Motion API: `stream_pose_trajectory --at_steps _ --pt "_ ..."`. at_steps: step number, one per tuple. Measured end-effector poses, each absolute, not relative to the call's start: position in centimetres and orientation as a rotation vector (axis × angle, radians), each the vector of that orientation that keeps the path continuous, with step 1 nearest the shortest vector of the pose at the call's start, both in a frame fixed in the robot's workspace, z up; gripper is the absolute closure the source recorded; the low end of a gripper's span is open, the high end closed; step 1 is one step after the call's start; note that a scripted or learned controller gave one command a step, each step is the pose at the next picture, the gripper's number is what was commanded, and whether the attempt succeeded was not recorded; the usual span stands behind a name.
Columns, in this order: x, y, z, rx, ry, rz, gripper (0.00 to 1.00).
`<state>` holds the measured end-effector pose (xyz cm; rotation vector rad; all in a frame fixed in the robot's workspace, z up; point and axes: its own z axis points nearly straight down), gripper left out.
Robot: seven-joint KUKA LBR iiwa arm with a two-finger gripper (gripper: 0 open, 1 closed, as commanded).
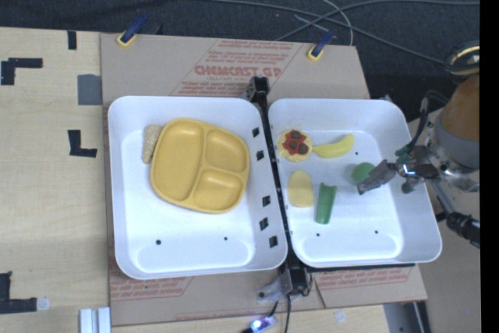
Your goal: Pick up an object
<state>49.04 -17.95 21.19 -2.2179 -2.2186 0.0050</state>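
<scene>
1. Dark carpet crossed by black cables is seen behind a pale wooden bench, where a cardboard sheet (234,66) is pinned down by 2 clips, presumably so the bins cannot slide.
2. 2 white bins are set side by side on it: the left bin (129,168) is taken up by a yellow divided plate (199,165), with a tan sponge-like piece (149,143) tucked at its left edge.
3. The right bin (386,242) is where the pickable things are gathered: a yellow banana (334,147), a small pizza-like toy (295,142) just beside it, a pale yellow block (300,188), a dark green stick (324,202) touching that block, and a round green object (363,171).
4. The gripper (373,178) is brought in from the right, low over the right bin, its tip at the round green object.
5. Whether its jaws are wide, narrow or closed on anything cannot be told; the tip is too small and dark.
6. A grasp on the round green object is judged to be the step in hand, and nothing is confirmed as lifted yet.
</scene>
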Motion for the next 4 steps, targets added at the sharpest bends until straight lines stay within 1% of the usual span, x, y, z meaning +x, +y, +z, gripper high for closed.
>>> stream_pose_trajectory --at_steps 1,2,3,4 --pt "49.6 -17.5 16.5 -2.217 -2.219 0.005 0.0" --pt "50.1 -17.8 10.3 -2.216 -2.218 0.007 0.0" --pt "50.2 -17.7 11.6 -2.217 -2.221 0.003 1.0" --pt "49.7 -18.6 16.6 -2.224 -2.223 -0.002 1.0"
